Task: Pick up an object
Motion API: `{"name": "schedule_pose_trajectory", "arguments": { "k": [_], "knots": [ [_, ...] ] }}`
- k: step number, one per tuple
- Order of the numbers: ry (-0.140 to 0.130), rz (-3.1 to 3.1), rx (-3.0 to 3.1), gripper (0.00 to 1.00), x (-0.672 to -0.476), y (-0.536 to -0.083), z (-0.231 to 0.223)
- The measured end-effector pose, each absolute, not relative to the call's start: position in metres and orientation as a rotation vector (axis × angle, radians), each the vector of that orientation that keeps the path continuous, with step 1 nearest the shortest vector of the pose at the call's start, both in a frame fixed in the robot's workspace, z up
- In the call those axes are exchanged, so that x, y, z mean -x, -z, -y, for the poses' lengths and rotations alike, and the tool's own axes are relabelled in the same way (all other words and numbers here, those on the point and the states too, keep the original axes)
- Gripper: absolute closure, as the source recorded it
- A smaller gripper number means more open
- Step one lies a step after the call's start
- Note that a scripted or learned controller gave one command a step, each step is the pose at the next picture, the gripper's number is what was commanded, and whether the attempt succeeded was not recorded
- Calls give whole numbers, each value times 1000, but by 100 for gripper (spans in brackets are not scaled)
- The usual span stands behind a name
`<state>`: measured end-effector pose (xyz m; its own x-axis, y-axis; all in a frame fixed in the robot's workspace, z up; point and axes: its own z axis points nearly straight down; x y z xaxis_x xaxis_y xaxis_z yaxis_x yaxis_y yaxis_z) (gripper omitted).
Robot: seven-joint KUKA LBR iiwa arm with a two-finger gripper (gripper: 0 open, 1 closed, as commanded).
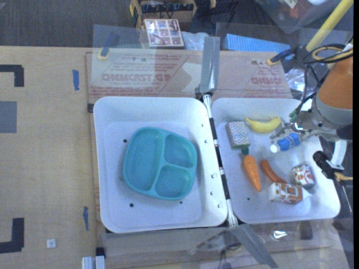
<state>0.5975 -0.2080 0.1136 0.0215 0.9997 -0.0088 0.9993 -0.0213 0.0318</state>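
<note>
The right bin holds several small items. A yellow banana lies at the back, beside a speckled square block. A carrot and an orange-red stick-shaped piece lie in the middle. A small white and orange carton and a little can sit toward the front. A blue and white bottle lies on its side. My gripper hangs at the bin's right side, just above and behind the bottle and right of the banana's tip. Nothing is visibly held.
The left bin holds a teal divided plate. The grey arm with its orange band covers the right bin's far right edge. Cardboard boxes, clear panels and cables lie behind the bins.
</note>
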Motion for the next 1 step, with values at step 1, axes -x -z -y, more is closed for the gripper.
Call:
{"name": "schedule_pose_trajectory", "arguments": {
  "k": [1],
  "knots": [
    [-48,-2143,-2257,0,-615,-108,211]
  ]
}}
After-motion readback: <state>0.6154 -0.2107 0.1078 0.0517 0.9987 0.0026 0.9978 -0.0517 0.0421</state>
